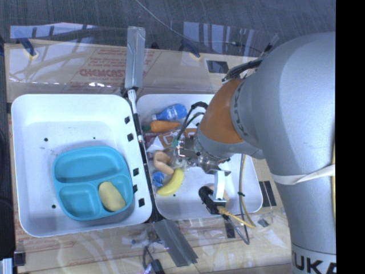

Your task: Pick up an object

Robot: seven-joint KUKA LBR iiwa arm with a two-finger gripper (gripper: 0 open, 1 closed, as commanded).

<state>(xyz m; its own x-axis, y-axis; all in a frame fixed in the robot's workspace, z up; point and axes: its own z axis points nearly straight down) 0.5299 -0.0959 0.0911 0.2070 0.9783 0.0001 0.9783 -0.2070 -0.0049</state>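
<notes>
- The end effector (181,150) hangs low over the bin on the view's right (191,213), near its wall on the side of the other bin. The wrist hides most of it, so I cannot tell whether it is apart or together, and nothing shows clamped in it.
- The likeliest pick is the banana (173,182), which lies just below the end effector in the view and a little toward the view's left.
- Its long axis slants from lower left to upper right, so a grasp should probably close across that line.
- A tan piece (162,161) sits just beside the banana's upper end and could get in the way.
- An orange carrot (165,127) and a blue bottle (173,112) lie further up the bin.
</notes>
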